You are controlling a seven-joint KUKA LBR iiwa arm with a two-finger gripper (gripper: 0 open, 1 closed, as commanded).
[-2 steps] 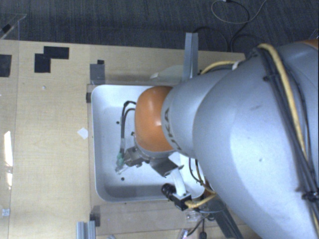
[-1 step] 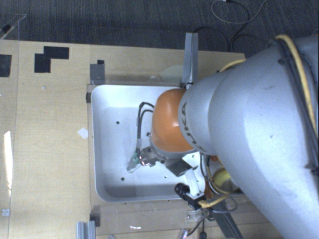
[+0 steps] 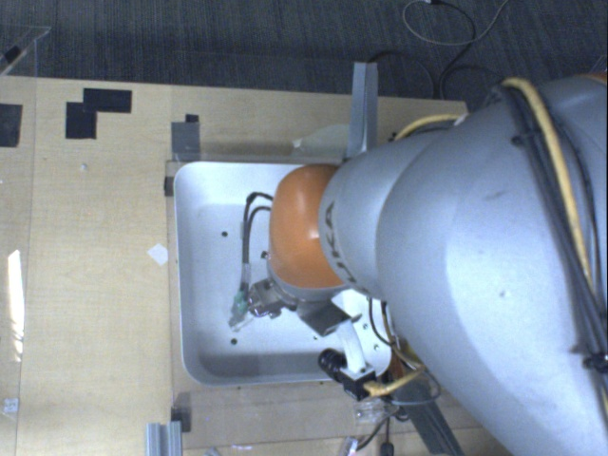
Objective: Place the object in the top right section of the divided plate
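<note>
Arm (image 3: 475, 255) comes in from the right, its grey bulk covering much of the right half of the view. Orange band (image 3: 302, 228) sits over the white bin (image 3: 195, 255), near the bin's middle.

Gripper (image 3: 241, 308) hangs low over the bin floor, left of the band, towards the bin's lower left. Two thin black cables (image 3: 249, 226) loop down to it from the wrist.

Grip state: cannot tell from this angle, the tip is too small and partly hidden by the wrist.

Small greenish bit (image 3: 238, 303) right at the gripper tip. Could be the object or part of the gripper; too small to say. Cannot tell if it touches the bin floor.

A few dark specks (image 3: 224, 237) on the bin floor left of the gripper.

Counter (image 3: 95, 302) is pale wood. On it: black tape patches (image 3: 97, 108) near the upper left, and a small white scrap (image 3: 158, 253) just outside the bin's left wall. Grey metal post (image 3: 365, 103) stands at the bin's far edge, a shorter one (image 3: 186, 139) at its far left corner.

Dark carpet (image 3: 237, 17) beyond the counter, with a thin cable (image 3: 446, 22) looped across it
</note>
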